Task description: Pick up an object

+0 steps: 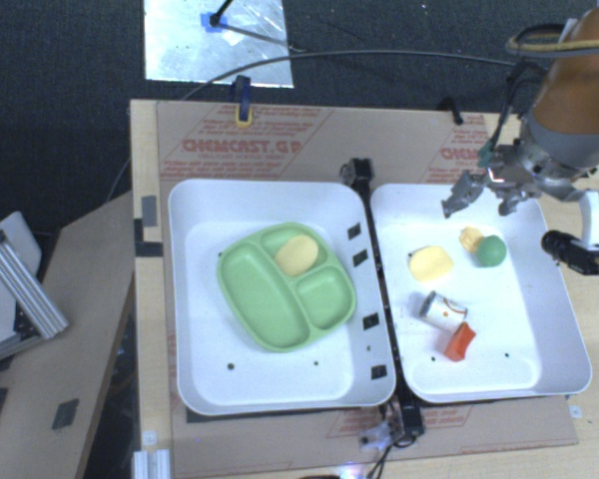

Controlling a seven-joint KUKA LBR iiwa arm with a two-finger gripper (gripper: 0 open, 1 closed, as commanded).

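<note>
I hold the gripper (486, 196) spread wide above the right bin (554, 362) — I'd center over the green ball (491, 250) before descending.

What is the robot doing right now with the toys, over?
Gripper open, above right bin's far edge, holding nothing. Yellow piece, green ball, white cup, orange piece all lying in bin. Nothing blocking.

Left bin (195, 297): divided plate (270, 312), one rounded item (299, 254) in its rear compartment. Right bin (549, 337): ball (491, 251) beside small piece (469, 237); flat disc (430, 262) left; cylinder (441, 310) and block (460, 341) in front.
</note>
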